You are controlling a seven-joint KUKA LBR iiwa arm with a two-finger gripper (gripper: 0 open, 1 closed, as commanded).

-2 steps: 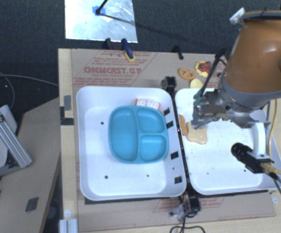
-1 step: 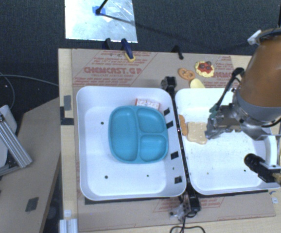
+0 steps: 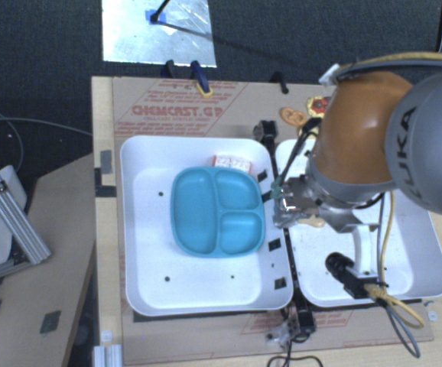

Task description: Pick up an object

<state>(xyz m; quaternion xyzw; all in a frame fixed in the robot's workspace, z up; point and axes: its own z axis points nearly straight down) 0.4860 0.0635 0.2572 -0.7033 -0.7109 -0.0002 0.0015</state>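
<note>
On the cardboard-covered bench (image 3: 183,109) the left bin (image 3: 148,281) held a blue divided plate (image 3: 217,211) with a small red-and-white packet (image 3: 232,162) at its far edge, while the gripper (image 3: 286,209) hung over the right bin (image 3: 416,270), its grip impossible to judge, so nothing appeared picked up yet.

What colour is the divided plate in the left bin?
Light blue all over, with three compartments: the divided plate shows plainly in the camera view, lying in the left bin.
</note>
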